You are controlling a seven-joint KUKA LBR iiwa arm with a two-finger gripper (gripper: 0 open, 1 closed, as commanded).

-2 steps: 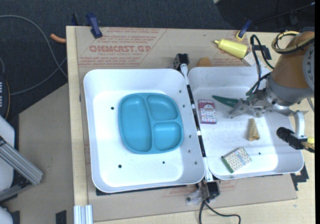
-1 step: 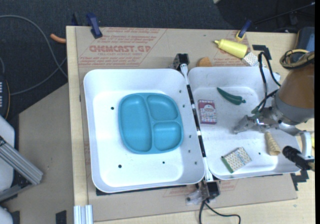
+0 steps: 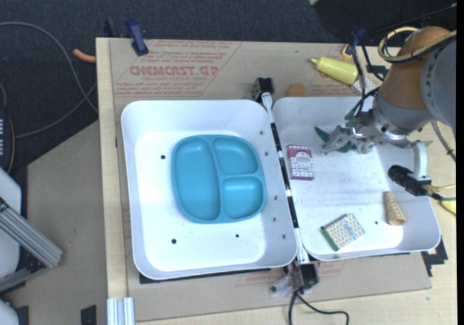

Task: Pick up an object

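- The jaws (image 3: 341,141) hang low over the right bin's (image 3: 362,244) far end, beside something green (image 3: 360,145); I cannot tell their spread.
- Candidates lie apart, easing a grasp: pink pack (image 3: 300,162), sponge (image 3: 342,231), cone (image 3: 394,207).
- The blue plate (image 3: 217,177) sits alone in the left bin (image 3: 145,135).

We see the arm (image 3: 417,77) reaching in from the right, its grey body bent downward with the orange band just above the wrist; the end effector (image 3: 341,138) sits low and points toward the left; we cannot make out how its tips stand.
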